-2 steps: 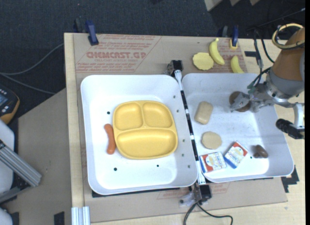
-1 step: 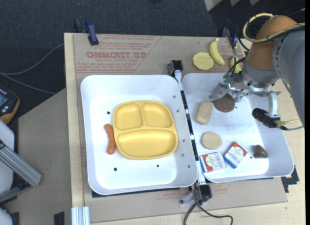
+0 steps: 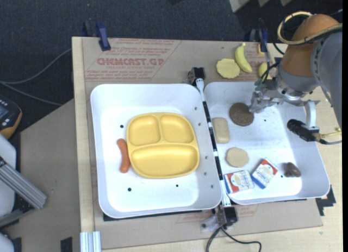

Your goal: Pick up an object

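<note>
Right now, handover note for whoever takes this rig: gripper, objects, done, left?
Gripper: low in the right white bin, at the right edge of the round dark brown patty. Cannot tell whether the jaws are open or shut, or whether anything is held.
Right bin also holds: tan oblong bread piece, round beige cookie, two small red-white-blue cartons, small dark brown lump.
Left white bin: yellow three-compartment plate, orange hot dog beside its left edge.
On the bench behind the bins: yellow banana, yellow round slice.
Done: no object visibly lifted. Left: grasp and lift one.
</note>
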Action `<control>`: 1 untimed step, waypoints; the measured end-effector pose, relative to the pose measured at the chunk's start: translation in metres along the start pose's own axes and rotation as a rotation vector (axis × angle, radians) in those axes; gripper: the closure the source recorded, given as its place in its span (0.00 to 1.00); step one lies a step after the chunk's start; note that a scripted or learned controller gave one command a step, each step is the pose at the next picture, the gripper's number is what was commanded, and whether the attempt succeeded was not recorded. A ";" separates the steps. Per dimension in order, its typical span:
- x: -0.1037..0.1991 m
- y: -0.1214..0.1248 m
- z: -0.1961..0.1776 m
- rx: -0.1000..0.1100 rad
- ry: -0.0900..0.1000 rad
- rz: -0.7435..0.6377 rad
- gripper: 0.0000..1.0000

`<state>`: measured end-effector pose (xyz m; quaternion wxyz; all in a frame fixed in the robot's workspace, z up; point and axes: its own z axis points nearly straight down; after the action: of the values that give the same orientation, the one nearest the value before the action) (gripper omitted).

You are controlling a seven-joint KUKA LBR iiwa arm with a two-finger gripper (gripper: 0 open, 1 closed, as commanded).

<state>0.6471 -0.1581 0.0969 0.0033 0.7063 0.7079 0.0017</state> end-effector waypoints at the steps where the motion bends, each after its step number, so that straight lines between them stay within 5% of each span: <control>1: 0.000 0.000 0.001 0.002 0.000 0.000 0.00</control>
<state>0.6467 -0.1581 0.0960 0.0028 0.7064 0.7078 0.0010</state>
